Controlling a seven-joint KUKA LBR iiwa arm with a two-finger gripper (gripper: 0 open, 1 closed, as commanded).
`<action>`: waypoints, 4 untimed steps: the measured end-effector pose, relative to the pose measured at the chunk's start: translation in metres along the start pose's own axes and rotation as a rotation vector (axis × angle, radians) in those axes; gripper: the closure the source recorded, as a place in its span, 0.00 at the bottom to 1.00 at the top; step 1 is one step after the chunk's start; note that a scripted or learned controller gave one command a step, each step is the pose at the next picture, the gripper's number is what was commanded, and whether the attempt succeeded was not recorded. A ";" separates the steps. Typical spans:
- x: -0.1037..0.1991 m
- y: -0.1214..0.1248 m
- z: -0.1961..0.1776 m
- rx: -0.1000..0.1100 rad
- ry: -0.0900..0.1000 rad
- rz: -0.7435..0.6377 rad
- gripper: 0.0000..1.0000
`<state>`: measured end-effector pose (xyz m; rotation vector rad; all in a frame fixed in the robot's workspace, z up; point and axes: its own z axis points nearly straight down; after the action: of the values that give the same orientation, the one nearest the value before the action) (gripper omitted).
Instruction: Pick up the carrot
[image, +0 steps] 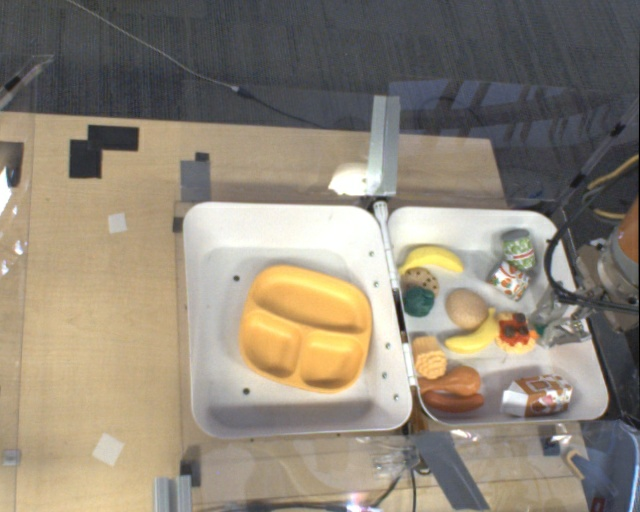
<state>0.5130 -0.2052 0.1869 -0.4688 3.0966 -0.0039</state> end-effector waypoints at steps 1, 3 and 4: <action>-0.010 0.055 0.068 -0.005 0.004 -0.008 1.00; 0.017 0.006 0.013 -0.001 0.004 -0.043 1.00; -0.003 -0.001 0.009 0.000 0.000 0.161 1.00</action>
<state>0.5166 -0.2051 0.1780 -0.2176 3.1246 -0.0030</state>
